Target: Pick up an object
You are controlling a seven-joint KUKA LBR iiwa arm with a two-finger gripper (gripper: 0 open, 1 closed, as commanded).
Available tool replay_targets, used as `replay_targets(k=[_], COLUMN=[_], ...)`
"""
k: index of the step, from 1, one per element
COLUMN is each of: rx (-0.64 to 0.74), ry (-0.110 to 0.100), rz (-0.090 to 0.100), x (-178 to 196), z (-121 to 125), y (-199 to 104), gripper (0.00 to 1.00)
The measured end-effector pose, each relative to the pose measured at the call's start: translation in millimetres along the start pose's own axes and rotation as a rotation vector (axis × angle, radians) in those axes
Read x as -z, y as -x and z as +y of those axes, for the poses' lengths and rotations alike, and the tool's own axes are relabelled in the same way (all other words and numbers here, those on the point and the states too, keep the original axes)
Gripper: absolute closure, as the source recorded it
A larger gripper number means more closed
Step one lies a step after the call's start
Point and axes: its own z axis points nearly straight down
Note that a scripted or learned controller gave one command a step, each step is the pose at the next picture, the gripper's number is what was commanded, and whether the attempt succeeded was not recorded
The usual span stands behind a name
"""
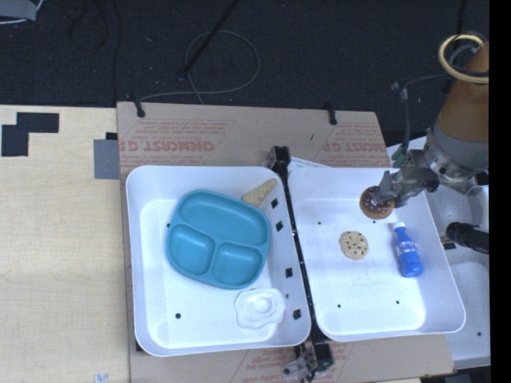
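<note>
Pincer, grip state unclear, over brown donut in right bin; cookie, blue bottle just below.

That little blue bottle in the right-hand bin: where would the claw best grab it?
Probably across the middle of the blue bottle, coming straight down from above. It lies flat, long and narrow, cap toward the far wall, so fingers could close on its two long sides. The cookie lies apart from it.

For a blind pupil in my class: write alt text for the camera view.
The robot's hand is at a brown doughnut in the right bin, near a cookie and blue bottle. The left bin holds a blue divided plate, a wedge and a fried egg.
</note>
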Motion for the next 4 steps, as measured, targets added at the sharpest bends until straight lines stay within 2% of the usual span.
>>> replay_targets(k=[2, 3, 4], rx=[0.003, 0.002, 0.002], ry=[-0.007, -0.008, -0.01], rz=[0.003, 0.002, 0.002], x=[-1, -18, -33], z=[11, 22, 19], y=[-117, -167, -225], gripper=[1.0, 1.0, 1.0])
